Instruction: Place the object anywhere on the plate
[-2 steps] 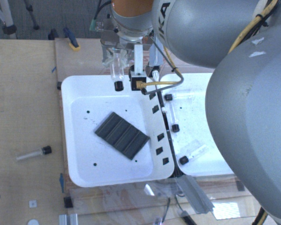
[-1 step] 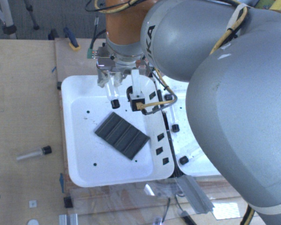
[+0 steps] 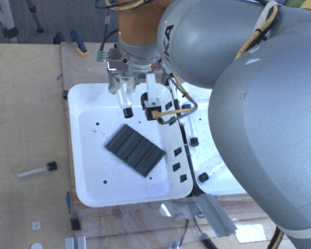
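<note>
A single fixed camera sits above the bench and looks down at a slant, close enough that the grey arm (image 3: 238, 61), entering from the right, covers much of the upper and right frame. The left white bin (image 3: 88, 154) lies near the centre, seen almost whole. Bare wooden bench (image 3: 25, 118) fills the left side, with dark floor along the top edge.

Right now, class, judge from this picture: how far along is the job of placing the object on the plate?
Done: nothing looks finished. The dark ribbed plate lies in the left bin with nothing on it. In hand: the gripper hangs open above the bin's far edge, holding nothing. Left: getting an object and setting it on the plate.
</note>
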Controlling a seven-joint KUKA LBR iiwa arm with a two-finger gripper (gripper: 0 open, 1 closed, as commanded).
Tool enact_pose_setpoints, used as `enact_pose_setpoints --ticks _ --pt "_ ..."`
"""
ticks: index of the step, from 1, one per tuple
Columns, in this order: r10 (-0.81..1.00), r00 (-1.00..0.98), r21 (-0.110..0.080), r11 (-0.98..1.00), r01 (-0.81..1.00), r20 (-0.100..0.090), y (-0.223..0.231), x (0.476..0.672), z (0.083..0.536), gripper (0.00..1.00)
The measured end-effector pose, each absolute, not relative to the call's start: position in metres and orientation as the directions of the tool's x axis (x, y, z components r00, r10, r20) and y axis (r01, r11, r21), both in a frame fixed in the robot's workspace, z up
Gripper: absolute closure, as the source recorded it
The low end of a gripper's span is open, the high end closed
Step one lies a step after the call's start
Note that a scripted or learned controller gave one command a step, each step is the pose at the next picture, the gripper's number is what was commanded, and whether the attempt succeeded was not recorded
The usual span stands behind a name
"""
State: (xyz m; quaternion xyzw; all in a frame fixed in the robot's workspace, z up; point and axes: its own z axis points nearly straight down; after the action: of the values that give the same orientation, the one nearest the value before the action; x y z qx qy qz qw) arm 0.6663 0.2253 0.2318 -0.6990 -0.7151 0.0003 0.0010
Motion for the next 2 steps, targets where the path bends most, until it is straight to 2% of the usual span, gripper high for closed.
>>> enact_pose_setpoints --ticks 1,2 --pt "1.0 -0.022 -0.002 0.022 1.0 0.001 0.2252 0.6663 0.2318 0.0" --pt "1.0 -0.022 -0.002 0.022 1.0 0.001 0.2252 0.6663 0.2318 0.0"
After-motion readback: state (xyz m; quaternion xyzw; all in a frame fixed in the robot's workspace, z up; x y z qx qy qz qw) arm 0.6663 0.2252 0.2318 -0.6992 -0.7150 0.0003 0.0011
